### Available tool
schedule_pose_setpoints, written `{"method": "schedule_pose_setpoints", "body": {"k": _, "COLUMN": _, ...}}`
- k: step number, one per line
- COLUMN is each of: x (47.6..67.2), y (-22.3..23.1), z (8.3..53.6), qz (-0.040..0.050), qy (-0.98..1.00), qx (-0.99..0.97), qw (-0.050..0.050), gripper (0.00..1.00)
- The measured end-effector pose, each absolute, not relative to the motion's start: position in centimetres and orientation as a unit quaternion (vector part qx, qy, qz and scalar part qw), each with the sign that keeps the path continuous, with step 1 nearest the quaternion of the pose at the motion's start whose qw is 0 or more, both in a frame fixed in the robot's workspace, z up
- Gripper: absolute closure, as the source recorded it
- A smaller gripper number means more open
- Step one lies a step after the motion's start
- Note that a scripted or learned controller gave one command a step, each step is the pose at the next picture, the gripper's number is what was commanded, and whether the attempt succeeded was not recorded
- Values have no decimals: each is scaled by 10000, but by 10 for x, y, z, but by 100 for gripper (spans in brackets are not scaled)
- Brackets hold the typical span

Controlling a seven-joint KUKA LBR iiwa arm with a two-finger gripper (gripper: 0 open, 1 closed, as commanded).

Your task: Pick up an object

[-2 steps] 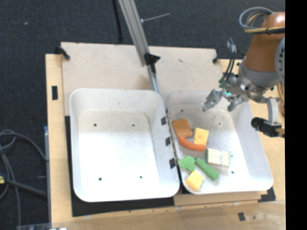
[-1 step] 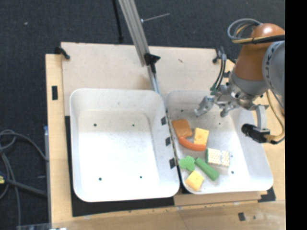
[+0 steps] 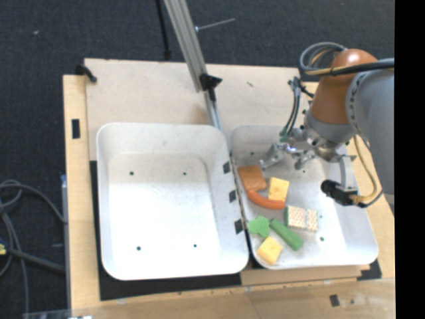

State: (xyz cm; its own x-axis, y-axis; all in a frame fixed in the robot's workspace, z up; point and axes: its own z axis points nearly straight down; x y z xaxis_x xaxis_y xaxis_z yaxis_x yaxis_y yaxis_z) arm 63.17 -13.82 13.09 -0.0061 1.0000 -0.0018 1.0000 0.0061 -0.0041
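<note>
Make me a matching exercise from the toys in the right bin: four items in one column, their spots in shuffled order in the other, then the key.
Items:
1. brown bread-shaped piece
2. orange carrot
3. wafer block
4. yellow block

Spots:
A. nearest the bin's front edge, below the green pieces
B. right of the other toys, beside the green pieces
C. against the wall shared with the left bin, at the back of the pile
D. lying between the brown piece and the green pieces

Pairs: 1-C, 2-D, 3-B, 4-A
</note>
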Motion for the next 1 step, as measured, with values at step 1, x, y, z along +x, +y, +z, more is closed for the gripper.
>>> {"method": "schedule_pose_setpoints", "body": {"k": 1, "x": 632, "y": -140, "z": 100, "qz": 13, "qy": -7075, "qx": -7067, "qw": -5, "gripper": 0}}
